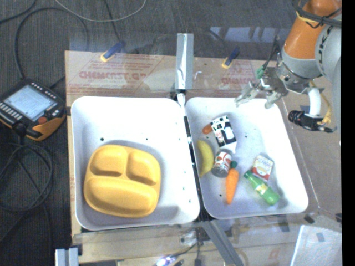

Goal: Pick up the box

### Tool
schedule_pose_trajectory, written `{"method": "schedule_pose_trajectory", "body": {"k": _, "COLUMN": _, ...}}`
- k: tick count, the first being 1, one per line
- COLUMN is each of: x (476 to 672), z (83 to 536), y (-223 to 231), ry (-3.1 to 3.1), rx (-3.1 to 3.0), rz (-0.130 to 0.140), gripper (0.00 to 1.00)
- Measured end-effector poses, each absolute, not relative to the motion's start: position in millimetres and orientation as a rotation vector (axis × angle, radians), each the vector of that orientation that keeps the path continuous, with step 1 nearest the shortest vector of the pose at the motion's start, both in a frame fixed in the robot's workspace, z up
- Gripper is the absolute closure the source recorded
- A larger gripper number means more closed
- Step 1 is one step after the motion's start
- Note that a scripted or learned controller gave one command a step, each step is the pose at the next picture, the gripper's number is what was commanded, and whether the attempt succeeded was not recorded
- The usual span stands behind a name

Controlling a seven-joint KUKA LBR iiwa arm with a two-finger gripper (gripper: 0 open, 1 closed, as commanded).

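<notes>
Gripper (259, 95) hangs open and holds nothing, above the right bin's (297, 204) far edge.
To get the box (263, 167), it should go toward 6 o'clock, then drop straight down between the carrot (231, 185) and the bottle (263, 190).

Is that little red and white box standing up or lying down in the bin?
Lying down. The box rests flat on the floor of the right bin, printed face up, beside the green bottle.

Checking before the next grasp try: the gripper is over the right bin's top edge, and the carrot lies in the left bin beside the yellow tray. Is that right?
Not quite. The carrot lies in the right bin, next to the can, not in the left bin with the yellow tray. The camera view shows this. The gripper is indeed over the right bin's top edge.
</notes>
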State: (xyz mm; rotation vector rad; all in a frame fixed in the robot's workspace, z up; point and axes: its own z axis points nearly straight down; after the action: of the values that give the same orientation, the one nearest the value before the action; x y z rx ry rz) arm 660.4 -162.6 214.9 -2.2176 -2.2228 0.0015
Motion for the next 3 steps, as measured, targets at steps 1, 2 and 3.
{"method": "schedule_pose_trajectory", "body": {"k": 1, "x": 643.4, "z": 125, "y": -130, "ry": -2.193, "rx": -2.249, "rz": 0.001, "gripper": 0.00}}
{"method": "schedule_pose_trajectory", "body": {"k": 2, "x": 581.0, "z": 90, "y": -105, "ry": -2.240, "rx": -2.218, "rz": -0.009, "gripper": 0.00}}
{"method": "schedule_pose_trajectory", "body": {"k": 3, "x": 519.2, "z": 90, "y": -111, "ry": -2.311, "rx": -2.147, "rz": -0.011, "gripper": 0.00}}
